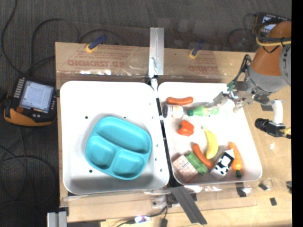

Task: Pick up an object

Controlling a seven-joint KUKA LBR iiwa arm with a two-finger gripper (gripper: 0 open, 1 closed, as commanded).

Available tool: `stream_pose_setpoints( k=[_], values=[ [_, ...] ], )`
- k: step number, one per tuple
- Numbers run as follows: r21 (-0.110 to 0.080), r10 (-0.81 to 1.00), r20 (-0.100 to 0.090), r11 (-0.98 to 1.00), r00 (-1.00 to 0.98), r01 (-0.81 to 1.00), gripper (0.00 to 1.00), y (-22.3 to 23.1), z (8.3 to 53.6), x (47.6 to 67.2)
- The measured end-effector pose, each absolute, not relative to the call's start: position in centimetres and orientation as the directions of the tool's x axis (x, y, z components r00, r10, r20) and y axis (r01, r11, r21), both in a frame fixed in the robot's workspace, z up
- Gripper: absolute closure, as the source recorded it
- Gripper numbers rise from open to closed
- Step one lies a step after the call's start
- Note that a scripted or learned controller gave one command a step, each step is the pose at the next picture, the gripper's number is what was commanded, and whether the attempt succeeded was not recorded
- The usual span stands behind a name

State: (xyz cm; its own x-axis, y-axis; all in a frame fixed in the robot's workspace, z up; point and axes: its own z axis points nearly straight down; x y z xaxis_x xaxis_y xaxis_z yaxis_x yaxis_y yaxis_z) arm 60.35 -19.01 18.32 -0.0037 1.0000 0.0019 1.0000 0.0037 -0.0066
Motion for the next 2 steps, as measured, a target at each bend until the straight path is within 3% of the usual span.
stream_pose_setpoints(
  k=[1, 2],
  values=[
    [0.008, 0.987, -0.003, 0.16, -0.16, 0.987, 0.0, -17.97, 8.79, 54.83],
    [0.008, 0.987, -0.002, 0.161, -0.161, 0.987, 1.0, -17.96, 9.45, 54.97]
  ],
)
